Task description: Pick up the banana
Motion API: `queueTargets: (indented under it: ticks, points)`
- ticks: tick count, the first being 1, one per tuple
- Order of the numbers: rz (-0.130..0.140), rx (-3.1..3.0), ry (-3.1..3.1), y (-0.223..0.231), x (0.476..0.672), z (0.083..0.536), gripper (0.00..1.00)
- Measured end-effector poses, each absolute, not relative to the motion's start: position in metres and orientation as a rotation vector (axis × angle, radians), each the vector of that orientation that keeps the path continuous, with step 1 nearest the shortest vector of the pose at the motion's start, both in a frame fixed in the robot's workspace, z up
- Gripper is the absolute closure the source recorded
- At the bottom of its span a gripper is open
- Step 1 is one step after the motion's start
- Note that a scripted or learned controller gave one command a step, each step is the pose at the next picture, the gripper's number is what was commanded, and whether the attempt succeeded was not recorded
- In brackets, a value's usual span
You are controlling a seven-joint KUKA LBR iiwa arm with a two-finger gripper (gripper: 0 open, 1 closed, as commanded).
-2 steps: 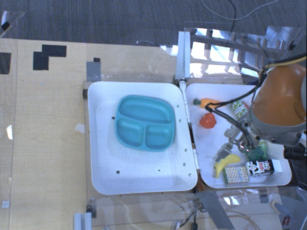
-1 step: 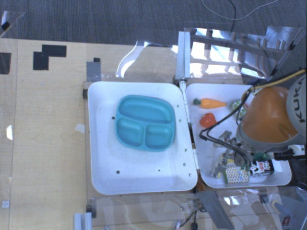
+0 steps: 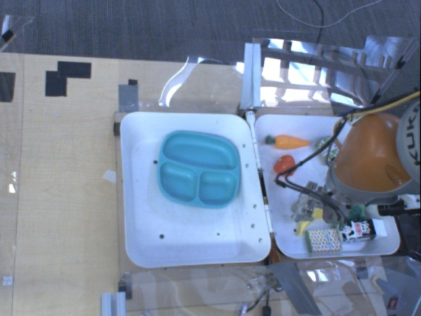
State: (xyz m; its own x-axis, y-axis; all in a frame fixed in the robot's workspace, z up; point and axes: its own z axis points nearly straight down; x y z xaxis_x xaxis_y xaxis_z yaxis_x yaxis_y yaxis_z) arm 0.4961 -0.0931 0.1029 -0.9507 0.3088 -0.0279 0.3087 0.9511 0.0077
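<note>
End effector (image 3: 309, 209) low over banana (image 3: 306, 224), R white bin (image 3: 388, 245), wood bench (image 3: 59, 196).

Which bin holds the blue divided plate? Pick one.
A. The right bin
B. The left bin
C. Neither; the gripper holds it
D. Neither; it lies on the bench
B. The blue plate lies flat in the middle of the left bin, while the right bin holds the carrot and other small items under the arm.

Bright, even overhead light, soft shadows in the left bin (image 3: 141, 176), glare on the metal frame (image 3: 309, 71) above
</note>
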Motion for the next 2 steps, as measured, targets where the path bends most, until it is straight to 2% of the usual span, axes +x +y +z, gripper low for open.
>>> queueTargets:
  ticks: [1, 2]
  points:
    - [0.007, 0.487, 3.065, -0.0924, 0.4993, 0.1147, 1.0]
    - [0.007, 0.488, 3.065, -0.0924, 0.4992, 0.1147, 0.0]
